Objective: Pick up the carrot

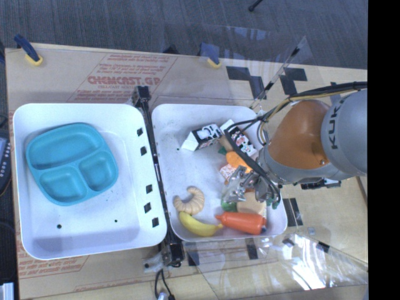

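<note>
While the claw (240,189) hangs low in the right bin (164,167), you cannot tell its state. You find the carrot (242,222) just below the claw by the near wall; banana (199,225) and croissant (190,200) to its left; blue tray (70,162) far left.

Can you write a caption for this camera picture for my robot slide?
Robot gripper hovers above the carrot in the right bin, beside a banana.
</note>
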`<state>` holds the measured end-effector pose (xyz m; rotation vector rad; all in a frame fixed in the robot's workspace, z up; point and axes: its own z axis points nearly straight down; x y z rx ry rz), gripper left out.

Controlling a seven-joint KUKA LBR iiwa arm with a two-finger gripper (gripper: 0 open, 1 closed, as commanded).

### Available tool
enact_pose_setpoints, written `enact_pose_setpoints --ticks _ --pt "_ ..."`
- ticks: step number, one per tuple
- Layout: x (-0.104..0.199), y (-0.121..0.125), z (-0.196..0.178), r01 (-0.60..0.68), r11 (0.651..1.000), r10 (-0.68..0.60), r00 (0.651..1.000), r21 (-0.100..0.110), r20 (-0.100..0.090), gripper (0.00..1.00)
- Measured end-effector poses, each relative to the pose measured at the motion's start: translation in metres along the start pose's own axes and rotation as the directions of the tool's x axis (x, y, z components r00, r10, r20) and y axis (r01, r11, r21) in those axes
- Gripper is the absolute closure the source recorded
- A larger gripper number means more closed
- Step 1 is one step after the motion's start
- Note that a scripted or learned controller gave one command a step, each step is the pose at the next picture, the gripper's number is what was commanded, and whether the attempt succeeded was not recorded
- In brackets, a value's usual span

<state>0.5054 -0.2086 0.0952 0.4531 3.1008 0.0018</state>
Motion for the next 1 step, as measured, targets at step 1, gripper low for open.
enact_pose_setpoints --ticks 1 --pt "0.0083 0.0351 -0.0752 -0.502 0.865 0.502 0.865 0.003 -0.001 1.0"
